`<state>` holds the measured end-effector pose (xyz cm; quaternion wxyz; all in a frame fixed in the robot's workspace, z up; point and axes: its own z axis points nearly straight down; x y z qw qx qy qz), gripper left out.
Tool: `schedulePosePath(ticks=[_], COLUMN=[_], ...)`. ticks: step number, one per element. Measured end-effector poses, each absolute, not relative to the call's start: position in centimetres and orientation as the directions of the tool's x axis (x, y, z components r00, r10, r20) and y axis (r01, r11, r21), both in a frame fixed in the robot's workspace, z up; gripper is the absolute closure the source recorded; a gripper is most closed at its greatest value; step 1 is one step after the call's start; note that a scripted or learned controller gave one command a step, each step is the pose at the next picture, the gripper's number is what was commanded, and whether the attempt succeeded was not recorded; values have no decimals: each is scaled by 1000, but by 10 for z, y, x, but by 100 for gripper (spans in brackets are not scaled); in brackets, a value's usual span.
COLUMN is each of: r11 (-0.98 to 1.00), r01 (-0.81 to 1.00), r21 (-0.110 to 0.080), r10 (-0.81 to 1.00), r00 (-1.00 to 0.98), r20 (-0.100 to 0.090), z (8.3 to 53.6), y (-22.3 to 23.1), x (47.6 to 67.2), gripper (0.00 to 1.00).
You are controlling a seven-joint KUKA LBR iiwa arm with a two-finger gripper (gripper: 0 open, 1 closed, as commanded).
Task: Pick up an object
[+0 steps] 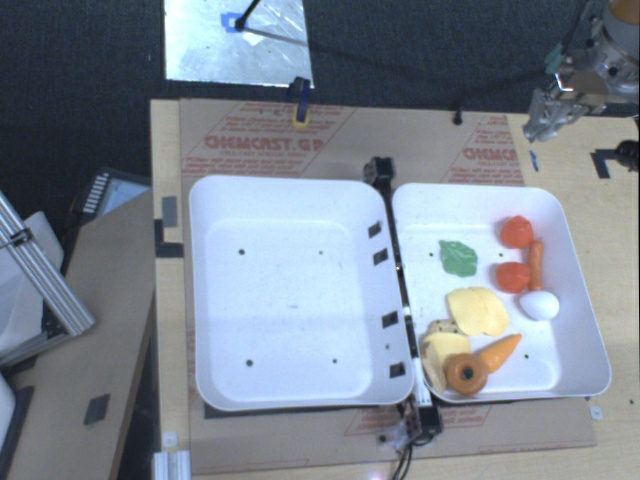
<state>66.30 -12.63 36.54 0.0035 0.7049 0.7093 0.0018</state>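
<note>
Reaching down from above the tabletop's far right corner, our hand, whose grip state we cannot tell, risks nudging neighbours: the white egg, the carrot and the tomatoes crowd the right bin's near right side.

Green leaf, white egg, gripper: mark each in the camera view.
green leaf [458, 257], camera view, middle of the leaf
white egg [540, 306], camera view, centre of the shell
gripper [546, 120], camera view, at its fingertips

The arm is running off the upper right corner; its gripper is appearing blurred.
</note>
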Motion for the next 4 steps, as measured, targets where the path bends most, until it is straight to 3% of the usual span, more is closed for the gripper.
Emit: schedulePosePath(ticks=[1, 2, 3, 4], r11=[-3, 11, -2, 2], r01=[1000, 1000, 1000, 1000], r21=[4, 10, 2, 18], r10=[1000, 1000, 1000, 1000], r00=[3, -11, 2, -2], r20=[-4, -1, -2, -7], z=[346, 417, 391, 545], y=[-211, -119, -179, -201], x=[664, 670, 668, 668], gripper=[100, 100, 100, 100])
